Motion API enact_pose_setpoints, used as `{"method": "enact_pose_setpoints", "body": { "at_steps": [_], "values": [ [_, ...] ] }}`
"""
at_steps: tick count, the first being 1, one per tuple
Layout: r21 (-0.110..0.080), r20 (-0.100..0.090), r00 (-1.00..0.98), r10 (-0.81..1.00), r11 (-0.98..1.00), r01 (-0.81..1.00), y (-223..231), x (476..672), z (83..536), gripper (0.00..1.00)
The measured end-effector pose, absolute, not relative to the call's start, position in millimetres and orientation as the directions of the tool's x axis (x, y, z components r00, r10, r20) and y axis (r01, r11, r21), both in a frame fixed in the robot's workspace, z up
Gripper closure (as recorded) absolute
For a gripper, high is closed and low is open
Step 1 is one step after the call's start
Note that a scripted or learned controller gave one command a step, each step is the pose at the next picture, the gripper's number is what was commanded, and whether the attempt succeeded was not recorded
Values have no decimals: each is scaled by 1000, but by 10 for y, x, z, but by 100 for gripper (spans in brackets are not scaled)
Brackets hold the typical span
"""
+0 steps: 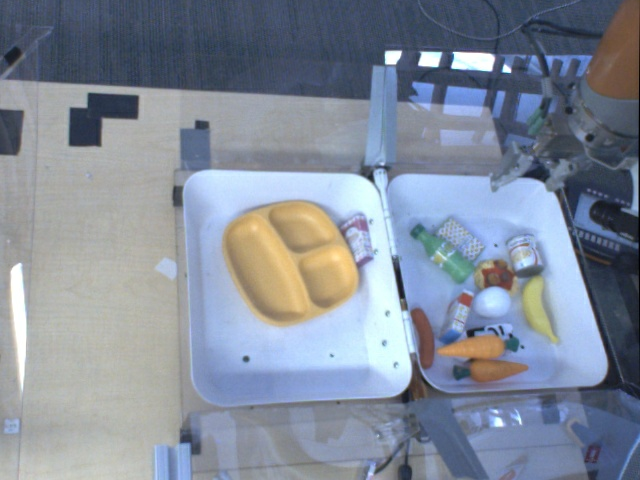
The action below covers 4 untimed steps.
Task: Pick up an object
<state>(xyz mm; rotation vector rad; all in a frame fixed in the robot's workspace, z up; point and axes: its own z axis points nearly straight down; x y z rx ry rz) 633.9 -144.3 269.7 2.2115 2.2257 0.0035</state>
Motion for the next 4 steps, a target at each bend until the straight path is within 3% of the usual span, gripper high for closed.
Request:
{"method": "enact_pose_setpoints", "body": {
  "at_steps": [1,2,3,4],
  "values": [
    [2,0,-73,997,73,997,-1495,5582,1668,0],
    [15,10,-136,991,136,991,-1691,5784,902,0],
    [19,7,-138,990,137,990,-1692,5802,1017,100],
    [6,-1,-123,992,123,992,-912,5673,2111,100]
  ]
}}
